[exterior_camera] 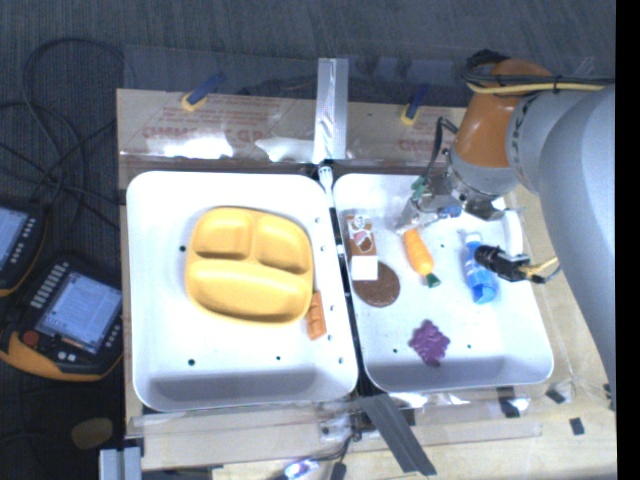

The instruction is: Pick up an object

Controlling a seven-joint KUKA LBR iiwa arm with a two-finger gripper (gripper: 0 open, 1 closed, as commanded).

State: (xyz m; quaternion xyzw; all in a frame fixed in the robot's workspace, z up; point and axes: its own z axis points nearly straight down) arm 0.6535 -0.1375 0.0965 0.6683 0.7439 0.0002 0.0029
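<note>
Orange at the wrist marks where your arm comes in from the right, and below that band the claw (pixel 432 204) hangs low over the back of the right bin (pixel 520 353). You cannot tell whether it is released or clenched; the metal parts blur together there, and nothing is visibly held in it.

Just beside the claw, toward the front, lies the carrot (pixel 420 254), orange with a green tip, flat on the bin floor. It looks like the nearest thing to pick. To its right is a blue bottle (pixel 479 274) with a dark cap, and to its left a brown packet (pixel 358 234) above a white card and a brown disc (pixel 379 287). Nearer the front edge sits a purple bunch of grapes (pixel 430 340), well apart from the rest.

Across the divider, the left bin (pixel 160 368) holds a yellow divided tray (pixel 250 264) with a small orange piece (pixel 316 318) touching its right corner.

As for progress, judge it as early: everything rests in the bins, so the grasp and the lift are both left to do.
</note>
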